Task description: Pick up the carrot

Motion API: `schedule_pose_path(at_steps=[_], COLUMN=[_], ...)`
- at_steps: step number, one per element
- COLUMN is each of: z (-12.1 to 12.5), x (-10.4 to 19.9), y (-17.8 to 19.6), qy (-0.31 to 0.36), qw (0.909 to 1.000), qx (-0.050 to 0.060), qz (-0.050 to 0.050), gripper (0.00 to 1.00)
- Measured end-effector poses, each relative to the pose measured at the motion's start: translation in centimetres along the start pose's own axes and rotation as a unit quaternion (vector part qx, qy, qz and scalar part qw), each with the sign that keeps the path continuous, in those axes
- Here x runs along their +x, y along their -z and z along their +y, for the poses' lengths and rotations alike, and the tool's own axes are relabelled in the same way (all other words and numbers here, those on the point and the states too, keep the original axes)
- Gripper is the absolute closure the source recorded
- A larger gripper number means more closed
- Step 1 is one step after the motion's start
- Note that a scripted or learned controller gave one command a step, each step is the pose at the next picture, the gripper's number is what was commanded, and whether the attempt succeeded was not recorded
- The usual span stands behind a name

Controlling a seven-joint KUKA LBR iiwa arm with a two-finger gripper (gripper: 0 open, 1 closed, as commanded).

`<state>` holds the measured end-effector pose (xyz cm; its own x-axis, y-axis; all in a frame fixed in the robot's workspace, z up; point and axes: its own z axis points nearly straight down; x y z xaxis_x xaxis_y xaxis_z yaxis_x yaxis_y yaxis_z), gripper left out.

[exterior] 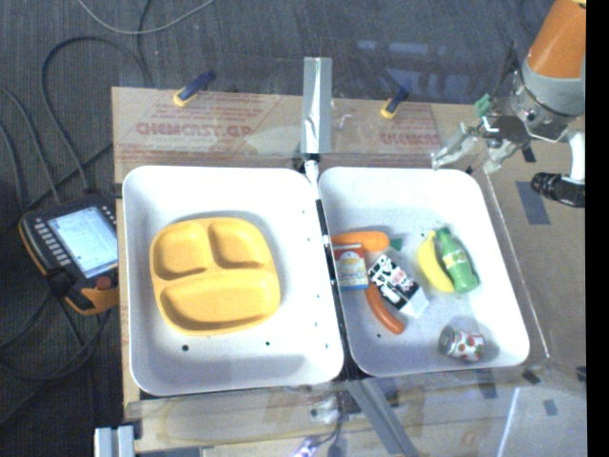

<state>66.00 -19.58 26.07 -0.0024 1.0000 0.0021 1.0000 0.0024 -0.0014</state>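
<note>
Camera view: tool [463, 150] up at the far right corner of the right bin [495, 227], spread open, nothing in it. Carrot [363, 241] lying in the right bin near the middle wall, beside a small carton [351, 267]. Not picked up yet. Left to do: reach over, come down, grab, lift.

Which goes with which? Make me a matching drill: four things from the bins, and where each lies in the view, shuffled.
Things:
1. tray
2. carrot
3. can
4. green bottle

Places:
A. near right corner of the right bin
B. on the banana, right bin
C. in the left bin
D. by the right bin's left wall, far end of the pile

Pairs: 1-C, 2-D, 3-A, 4-B
</note>
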Motion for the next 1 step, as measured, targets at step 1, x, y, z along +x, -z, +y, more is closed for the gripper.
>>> schedule_pose_path(at_steps=[1], z=[-4.45], x=[3.25], y=[-11.02], qy=[0.108], qw=[0.9942], qx=[0.001], qz=[-0.001], gripper=[0.00])
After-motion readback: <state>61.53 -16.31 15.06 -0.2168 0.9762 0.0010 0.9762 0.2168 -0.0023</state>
